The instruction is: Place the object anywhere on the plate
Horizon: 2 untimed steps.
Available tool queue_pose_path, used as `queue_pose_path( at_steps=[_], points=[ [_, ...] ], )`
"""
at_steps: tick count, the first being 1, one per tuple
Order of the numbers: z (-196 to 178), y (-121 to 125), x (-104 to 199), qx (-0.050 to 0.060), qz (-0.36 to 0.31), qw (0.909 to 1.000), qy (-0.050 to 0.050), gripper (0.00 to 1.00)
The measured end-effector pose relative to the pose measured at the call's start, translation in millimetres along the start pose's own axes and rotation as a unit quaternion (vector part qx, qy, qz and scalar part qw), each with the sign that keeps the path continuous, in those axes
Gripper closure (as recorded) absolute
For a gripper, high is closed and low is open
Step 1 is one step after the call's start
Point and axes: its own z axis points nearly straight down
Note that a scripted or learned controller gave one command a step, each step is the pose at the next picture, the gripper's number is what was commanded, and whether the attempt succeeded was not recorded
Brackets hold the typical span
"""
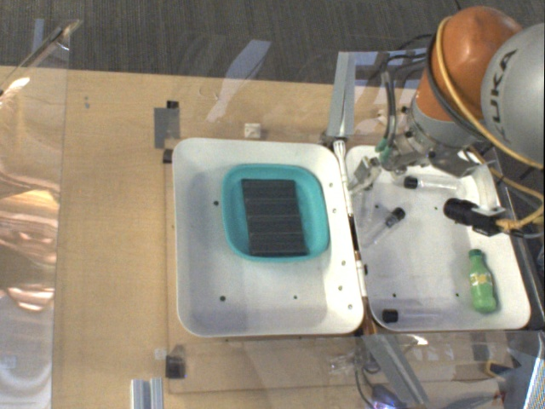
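**A:** What is the state of the end effector?

**B:** The end effector [380, 164] hangs over the far corner of the right bin [426, 313], close to the rim that meets the left bin [196, 305]. I cannot tell how far it is open.

**A:** What lies near it?

**B:** Just below it in the view is a small dark-tipped stick [392, 218]. A green bottle [482, 281] lies well apart, toward the lower right. A small black piece [389, 316] sits by the near rim.

**A:** And the task's thing?

**B:** The dark ribbed block [272, 217] lies flat on the teal plate [317, 203], across the rims, to the left of the end effector. Bare white floor surrounds the plate.
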Motion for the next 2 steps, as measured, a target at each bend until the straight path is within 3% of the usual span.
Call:
queue_pose_path(
  at_steps=[1, 2],
  points=[
    [-39, -14, -18, -0.001, 0.033, 0.9995, -0.001, 0.0],
    [-65, -49, -22, -0.001, 0.102, 0.9948, -0.001, 0.0]
  ],
)
